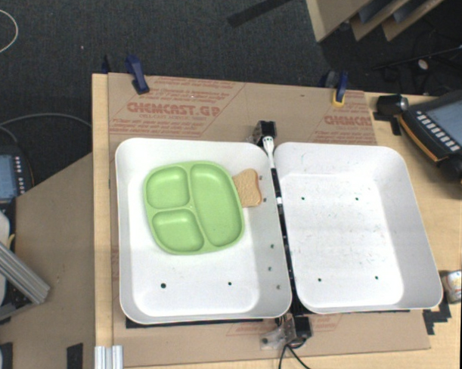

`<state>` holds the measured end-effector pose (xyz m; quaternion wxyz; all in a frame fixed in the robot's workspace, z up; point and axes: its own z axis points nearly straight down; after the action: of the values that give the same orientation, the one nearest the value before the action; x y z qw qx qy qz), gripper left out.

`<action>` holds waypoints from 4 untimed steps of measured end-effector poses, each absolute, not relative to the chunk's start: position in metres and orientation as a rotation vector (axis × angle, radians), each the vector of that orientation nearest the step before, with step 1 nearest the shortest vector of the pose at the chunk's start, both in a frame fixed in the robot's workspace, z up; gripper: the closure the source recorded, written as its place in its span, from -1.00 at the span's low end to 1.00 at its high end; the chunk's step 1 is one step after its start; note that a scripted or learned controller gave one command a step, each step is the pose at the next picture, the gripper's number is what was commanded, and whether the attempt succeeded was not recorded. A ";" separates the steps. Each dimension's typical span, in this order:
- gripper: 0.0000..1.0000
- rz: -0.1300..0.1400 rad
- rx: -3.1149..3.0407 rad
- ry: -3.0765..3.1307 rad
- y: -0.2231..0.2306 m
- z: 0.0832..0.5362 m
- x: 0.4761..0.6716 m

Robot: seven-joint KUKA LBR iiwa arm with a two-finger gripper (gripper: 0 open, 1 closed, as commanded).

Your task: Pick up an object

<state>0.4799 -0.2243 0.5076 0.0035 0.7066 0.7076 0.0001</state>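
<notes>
**A:** Tan and flat, the cracker-like piece (248, 188) is what you would be after. It lies in the left bin (136, 290), near that bin's far right corner, touching the right edge of the green plate (193, 207). Its long axis runs roughly from the far edge toward the near edge, tilted a little so the far end leans left.

**B:** How many of each do you count?

**A:** One tan piece, one green plate with three compartments, and two white bins, left and right (351, 222), sitting edge to edge on the brown board (181, 102). Two clamps hold the board's far edge: a blue one (136, 74) and a blue and yellow one (339, 88).

**B:** And the gripper, open or closed?

**A:** You cannot tell from this view, nor whether it has hold of anything.

**B:** Anything hard to make out?

**A:** You cannot tell whether the tan piece's left side rests on the plate's rim or just beside it. The dark device (437, 130) at the right is cut off by the frame.
</notes>
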 end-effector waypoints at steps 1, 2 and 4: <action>1.00 -0.008 2.228 2.231 -0.196 0.381 0.479; 1.00 0.003 2.215 2.214 -0.225 0.441 0.508; 1.00 0.008 2.209 2.215 -0.203 0.451 0.508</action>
<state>0.5079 -0.2029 0.4511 0.0067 0.7062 0.7079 0.0024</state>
